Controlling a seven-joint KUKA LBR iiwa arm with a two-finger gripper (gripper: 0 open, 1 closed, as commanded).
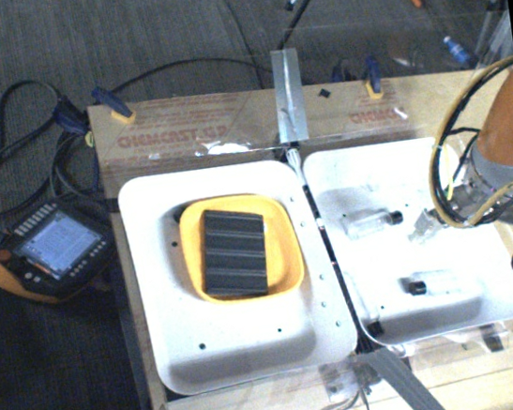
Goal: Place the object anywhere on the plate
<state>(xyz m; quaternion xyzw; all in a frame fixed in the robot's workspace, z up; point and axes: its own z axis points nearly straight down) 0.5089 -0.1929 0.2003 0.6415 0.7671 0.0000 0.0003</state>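
- Two shallow white bins sit side by side on a wooden surface (227, 128), seen from above at a slant.
- The left bin (155, 289) holds a yellow plate (283, 243). A dark ridged block (235, 251) already lies flat on the plate, roughly in its middle, tilted slightly.
- The right bin (497, 298) holds two small clear tubes with dark caps: one (371, 222) near the middle, one (429, 283) nearer the front.
- The grey arm with an orange band (511, 130) reaches in at the right edge, cables looped around it. Its gripper (429, 222) hangs low over the right bin; I cannot tell whether the fingers are open or closed, and nothing is visibly held.
- Judging from this, the block looks placed. If a tube is the target instead, a good grasp would come straight down across its narrow width, lift clear of the divider between the bins, and release over a bare part of the plate.
- A handheld control unit (54, 248) lies on the floor to the left.
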